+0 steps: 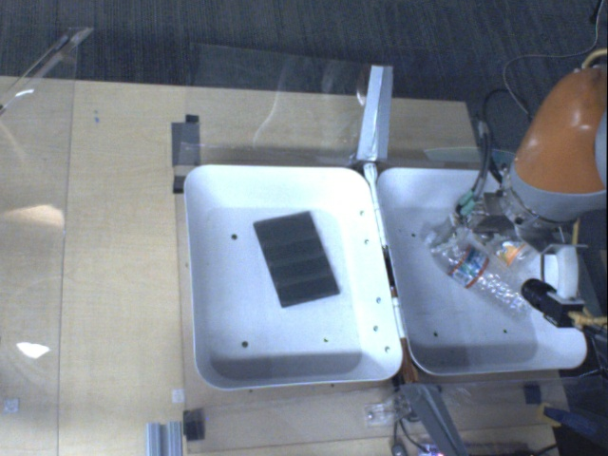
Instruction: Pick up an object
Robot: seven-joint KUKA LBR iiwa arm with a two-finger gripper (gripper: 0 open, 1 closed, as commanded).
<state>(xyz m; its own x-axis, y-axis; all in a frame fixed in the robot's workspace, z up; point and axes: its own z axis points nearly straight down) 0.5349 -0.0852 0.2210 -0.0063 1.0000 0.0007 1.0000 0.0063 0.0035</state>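
Bench of pale wood (104, 283) carries two shallow white bins set side by side, their inner rims almost touching. The left bin (228, 335) is slightly the larger in view; the right bin (427, 340) sits under the arm. The grey arm (565, 141), with its orange band, leans in from the right over the right bin's far right corner. A dark grey ribbed rectangular slab (296, 257) lies flat near the middle of the left bin, turned at a slant to the bin's walls and well apart from them. A crumpled clear plastic packet (472, 262), with small blue and orange bits inside, lies on the floor of the right bin, towards its right half. The gripper (486, 215) hangs just above the packet's upper end; how far open it is, and whether it has hold of the packet, cannot be told.
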